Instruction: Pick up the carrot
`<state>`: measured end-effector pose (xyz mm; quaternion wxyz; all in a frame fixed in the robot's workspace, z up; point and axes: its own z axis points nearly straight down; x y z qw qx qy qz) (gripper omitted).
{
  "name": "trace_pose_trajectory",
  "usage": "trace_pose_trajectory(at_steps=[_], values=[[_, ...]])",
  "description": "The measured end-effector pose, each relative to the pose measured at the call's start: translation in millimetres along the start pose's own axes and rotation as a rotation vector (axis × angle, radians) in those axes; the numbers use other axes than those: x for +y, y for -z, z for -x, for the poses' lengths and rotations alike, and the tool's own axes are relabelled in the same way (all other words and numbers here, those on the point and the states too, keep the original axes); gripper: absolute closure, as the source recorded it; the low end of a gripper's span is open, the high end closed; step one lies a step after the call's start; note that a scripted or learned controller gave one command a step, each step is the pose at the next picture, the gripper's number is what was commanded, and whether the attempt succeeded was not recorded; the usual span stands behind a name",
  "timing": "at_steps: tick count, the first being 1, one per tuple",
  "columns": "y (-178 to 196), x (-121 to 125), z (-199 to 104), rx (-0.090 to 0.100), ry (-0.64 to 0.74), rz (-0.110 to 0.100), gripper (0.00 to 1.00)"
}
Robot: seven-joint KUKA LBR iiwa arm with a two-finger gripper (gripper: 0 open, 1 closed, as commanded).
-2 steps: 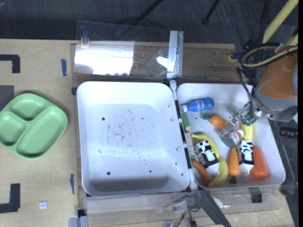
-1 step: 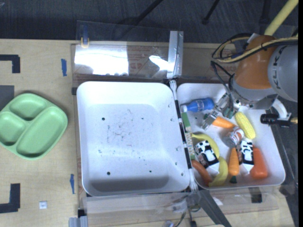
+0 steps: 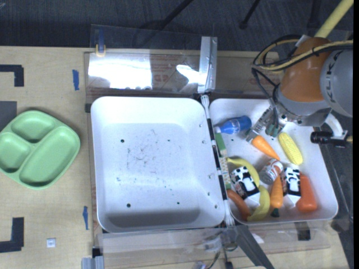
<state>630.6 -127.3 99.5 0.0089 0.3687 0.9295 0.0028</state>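
Diagonally, carrot (image 3: 265, 146), tip lower-right.

the arm (image 3: 336, 83) is grey and round, with a fat orange band (image 3: 303, 77) and yellow and black cables (image 3: 275, 58) looped at its ten o'clock.

I see the arm (image 3: 322, 77) reaching in from the right, grey housing with the orange band above the wrist, bent downward at the upper right of frame. Gripper (image 3: 268, 125) sits low at the end of the wrist, angled down and to the left. Cables loop over the top of the wrist.
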Motion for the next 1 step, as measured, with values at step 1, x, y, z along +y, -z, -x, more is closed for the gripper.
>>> trace_pose_trajectory(at_steps=[1], values=[[77.0,0.3,-4.4,0.009,-0.101,-0.009,1.0]])
